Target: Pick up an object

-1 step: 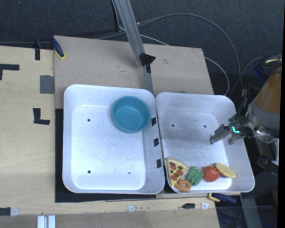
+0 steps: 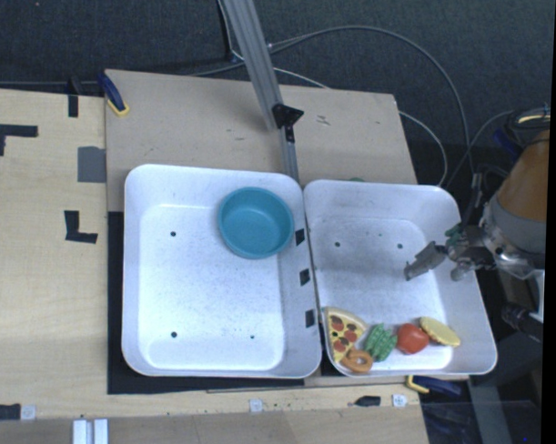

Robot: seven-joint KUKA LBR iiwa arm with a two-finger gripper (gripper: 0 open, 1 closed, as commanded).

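The gripper (image 2: 431, 260), grip state unclear, hangs above the toys: pizza slice (image 2: 344, 330), greens (image 2: 379, 341), tomato (image 2: 412, 338), banana (image 2: 440, 331) lying crosswise.

blue bowl (image 2: 255, 222) sits in the left bin (image 2: 157, 285); gripper (image 2: 431, 260) hovers over the right bin (image 2: 368, 238), above the toy food (image 2: 383, 339).

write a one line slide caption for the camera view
Claw above the right bin, toy food along its near edge; blue bowl in left bin.
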